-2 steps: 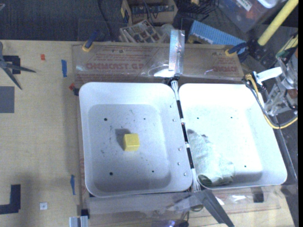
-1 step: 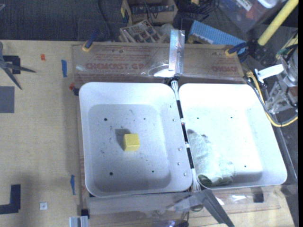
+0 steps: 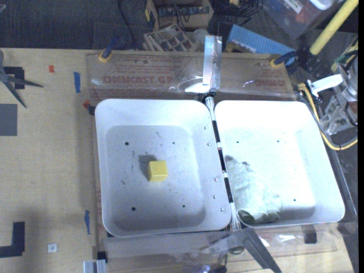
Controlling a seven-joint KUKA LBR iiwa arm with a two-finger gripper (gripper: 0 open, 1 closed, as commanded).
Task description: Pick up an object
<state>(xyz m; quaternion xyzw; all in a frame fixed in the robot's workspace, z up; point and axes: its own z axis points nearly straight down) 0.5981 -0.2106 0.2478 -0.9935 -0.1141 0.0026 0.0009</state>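
A small yellow block lies flat near the middle of the left bin, casting a short shadow to its upper left. In the right bin a crumpled grey-white cloth stretches along the left wall down to the front-left corner, where it ends in a rolled edge. Nothing touches either object.
Behind the bins stands a clear plastic panel, held by a metal bracket and blue clamps. Cables and hardware crowd the right bin's right side. The wooden bench spreads to the left, marked with bits of blue tape.
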